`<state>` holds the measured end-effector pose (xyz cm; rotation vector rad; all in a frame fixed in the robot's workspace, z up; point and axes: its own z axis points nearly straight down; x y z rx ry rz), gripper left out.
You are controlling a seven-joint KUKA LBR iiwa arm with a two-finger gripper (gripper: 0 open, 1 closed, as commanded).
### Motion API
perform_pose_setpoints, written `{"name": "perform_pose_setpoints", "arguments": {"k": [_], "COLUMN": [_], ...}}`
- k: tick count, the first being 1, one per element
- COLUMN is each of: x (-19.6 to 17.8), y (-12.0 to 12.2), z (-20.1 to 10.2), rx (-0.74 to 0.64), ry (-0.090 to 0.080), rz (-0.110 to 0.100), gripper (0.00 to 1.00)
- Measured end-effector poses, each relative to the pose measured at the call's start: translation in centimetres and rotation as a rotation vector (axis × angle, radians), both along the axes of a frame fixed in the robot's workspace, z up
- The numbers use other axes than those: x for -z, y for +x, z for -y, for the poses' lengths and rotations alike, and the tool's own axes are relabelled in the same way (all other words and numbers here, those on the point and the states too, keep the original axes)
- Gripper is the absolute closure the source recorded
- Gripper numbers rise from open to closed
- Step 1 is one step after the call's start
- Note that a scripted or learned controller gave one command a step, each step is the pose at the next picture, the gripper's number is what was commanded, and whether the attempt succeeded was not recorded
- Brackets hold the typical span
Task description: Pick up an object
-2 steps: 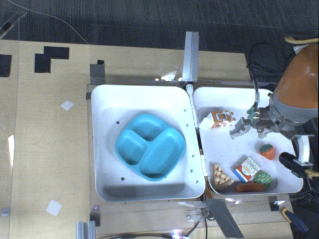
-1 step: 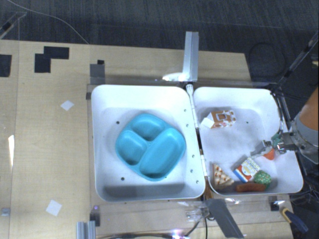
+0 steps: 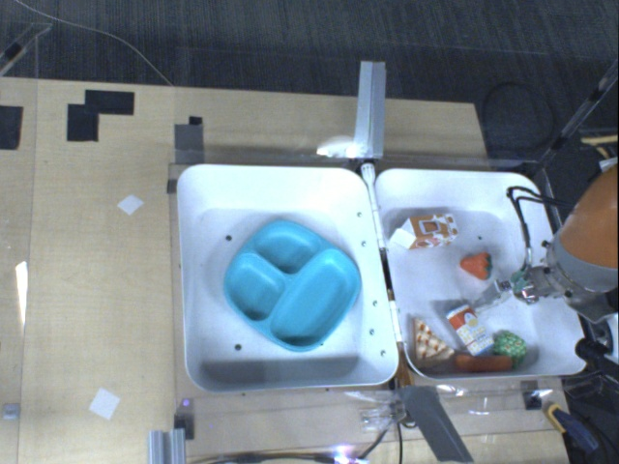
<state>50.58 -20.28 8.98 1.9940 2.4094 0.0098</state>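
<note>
The right bin (image 3: 503, 193) holds several small items. An orange and white carton (image 3: 431, 230) lies at the back left, and an orange-red piece (image 3: 475, 265) sits mid-bin. A white and red packet (image 3: 468, 326), a pizza slice (image 3: 427, 339), a green broccoli (image 3: 510, 345) and a red sausage (image 3: 484, 362) crowd the front. My gripper (image 3: 495, 295) reaches in low from the right. Its tip is just above the packet and right of the orange-red piece. I see nothing held in it.
The left bin (image 3: 208, 356) holds a blue divided plate (image 3: 290, 283). A metal post (image 3: 370, 104) stands behind the wall between the bins. A black cable (image 3: 522, 211) loops over the right bin's far right corner. The arm's orange band (image 3: 592, 220) hangs over the right rim.
</note>
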Motion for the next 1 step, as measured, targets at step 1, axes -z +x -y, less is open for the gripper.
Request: {"name": "perform_pose_setpoints", "arguments": {"k": [1], "x": [0.24], "y": [7.78], "z": [0.18], "rx": [-0.126], "ry": [0.001], "rz": [-0.006], "gripper": [0.0]}}
